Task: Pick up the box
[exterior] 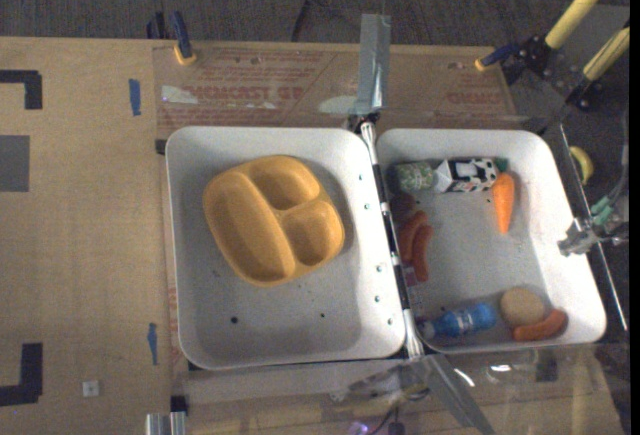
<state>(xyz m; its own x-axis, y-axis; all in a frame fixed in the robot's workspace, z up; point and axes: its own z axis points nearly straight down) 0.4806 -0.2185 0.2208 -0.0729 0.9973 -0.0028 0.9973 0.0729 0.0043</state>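
The box (463, 174) is a small carton printed with black and white cow patches. It lies on its side along the far wall of the right bin (560, 273). Its left end touches a green object (411, 177). An orange carrot (504, 202) lies just right of the box, pointing toward the near side.
The right bin also holds two red sausages (416, 244) by its left wall, and a blue bottle (465, 320), a round tan bun (522, 305) and another sausage (541, 326) along its near edge. A yellow divided plate (273, 218) sits in the left bin (200, 323). A small metal fitting (585, 237) stands at the right bin's rim.
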